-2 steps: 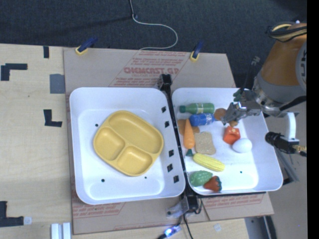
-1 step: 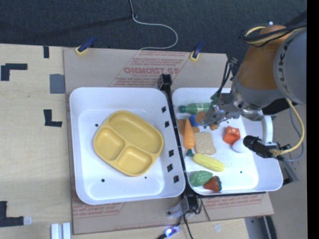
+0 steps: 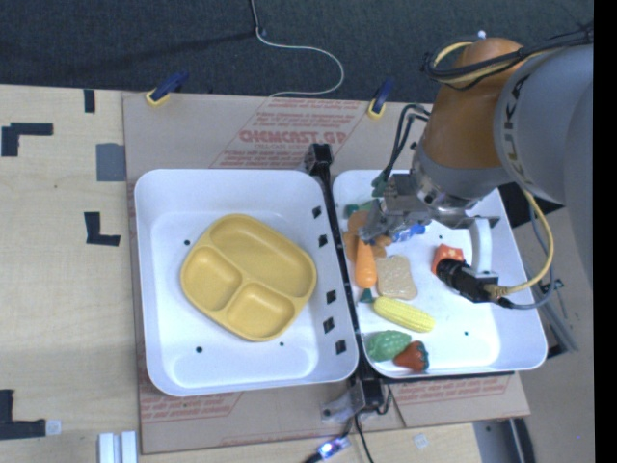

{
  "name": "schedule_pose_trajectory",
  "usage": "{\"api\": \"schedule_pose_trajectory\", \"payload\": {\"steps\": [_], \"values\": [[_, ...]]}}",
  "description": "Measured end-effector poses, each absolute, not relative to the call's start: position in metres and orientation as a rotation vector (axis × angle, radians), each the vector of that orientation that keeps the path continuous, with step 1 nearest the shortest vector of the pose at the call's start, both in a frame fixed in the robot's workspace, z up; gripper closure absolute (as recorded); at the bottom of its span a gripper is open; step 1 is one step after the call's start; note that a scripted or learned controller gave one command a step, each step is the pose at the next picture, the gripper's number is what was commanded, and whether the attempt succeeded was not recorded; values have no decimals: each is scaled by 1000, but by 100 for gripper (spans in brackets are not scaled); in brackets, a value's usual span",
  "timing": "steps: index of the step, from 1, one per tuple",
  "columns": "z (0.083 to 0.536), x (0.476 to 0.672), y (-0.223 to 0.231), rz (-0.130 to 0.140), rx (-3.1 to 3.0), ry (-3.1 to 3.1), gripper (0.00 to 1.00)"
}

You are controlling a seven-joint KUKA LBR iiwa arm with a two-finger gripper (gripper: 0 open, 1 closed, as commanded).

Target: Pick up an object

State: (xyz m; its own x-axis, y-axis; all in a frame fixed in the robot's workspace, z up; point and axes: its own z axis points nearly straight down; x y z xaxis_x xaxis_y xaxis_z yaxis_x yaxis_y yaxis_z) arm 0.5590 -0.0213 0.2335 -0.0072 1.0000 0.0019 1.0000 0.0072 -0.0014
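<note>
Nearest us, at the front of the right bin [image 3: 521, 350], we see a green and red toy vegetable [image 3: 397, 348]. Just behind it lies a yellow corn cob [image 3: 403, 313], then a tan slice of bread [image 3: 395, 278] with a carrot [image 3: 364, 263] beside it along the divider. A small red object [image 3: 448, 257] sits to the right. Above these hangs the gripper [image 3: 390, 222], low over the bin's back left part; we cannot tell its state. In the left bin [image 3: 164, 258] rests a yellow divided plate [image 3: 248, 276]. Farther back lie the cardboard sheet [image 3: 280, 128] and a white cable [image 3: 289, 51].
</note>
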Motion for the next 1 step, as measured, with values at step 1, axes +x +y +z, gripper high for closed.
{"api": "schedule_pose_trajectory", "payload": {"steps": [1], "values": [[229, 551, 2, 4, -2216, -2223, 100]]}}
